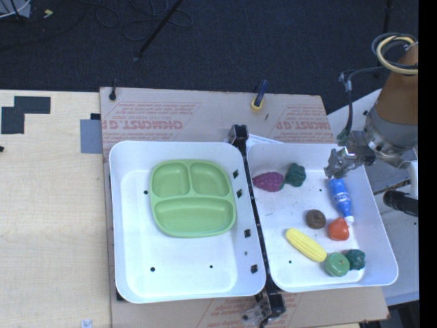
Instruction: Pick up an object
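Note:
The right bin (382,268) holds several toy foods: a purple grape bunch (268,181), a dark green broccoli (295,175), a blue bottle (340,197) with a white cap, a brown round piece (315,219), a red tomato (338,230), a yellow corn cob (305,244), and a green round piece (336,264) beside a small dark green one (356,257). My gripper (339,162) hangs at the bin's far right, just above the top end of the blue bottle. Nothing shows between its fingers.
The left bin (130,265) holds a green divided plate (192,198). A black clamp joins the two bins at the divider (239,137). A yellow and blue clip (258,100) lies on the cardboard behind. Cables and the grey arm (396,101) crowd the right side.

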You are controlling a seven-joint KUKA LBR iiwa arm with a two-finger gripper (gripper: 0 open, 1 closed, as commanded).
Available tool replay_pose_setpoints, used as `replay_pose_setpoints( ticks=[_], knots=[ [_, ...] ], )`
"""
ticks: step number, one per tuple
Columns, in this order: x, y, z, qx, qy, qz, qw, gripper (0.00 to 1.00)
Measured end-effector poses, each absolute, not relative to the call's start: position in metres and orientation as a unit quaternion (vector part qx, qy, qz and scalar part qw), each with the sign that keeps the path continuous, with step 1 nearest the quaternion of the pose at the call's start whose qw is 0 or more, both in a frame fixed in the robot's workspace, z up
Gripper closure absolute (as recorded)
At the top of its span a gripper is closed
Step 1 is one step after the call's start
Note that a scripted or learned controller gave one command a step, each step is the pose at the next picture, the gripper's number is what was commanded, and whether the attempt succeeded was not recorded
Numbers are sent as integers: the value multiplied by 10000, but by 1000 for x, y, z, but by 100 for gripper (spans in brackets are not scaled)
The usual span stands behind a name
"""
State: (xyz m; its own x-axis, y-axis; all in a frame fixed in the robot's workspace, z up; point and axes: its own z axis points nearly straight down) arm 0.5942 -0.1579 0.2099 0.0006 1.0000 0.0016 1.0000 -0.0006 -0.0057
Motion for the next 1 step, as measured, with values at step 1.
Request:
replay_pose_setpoints(
  ticks=[1],
  knots=[
    [594, -160, 227, -7073, -7070, 3, 9, 100]
  ],
)
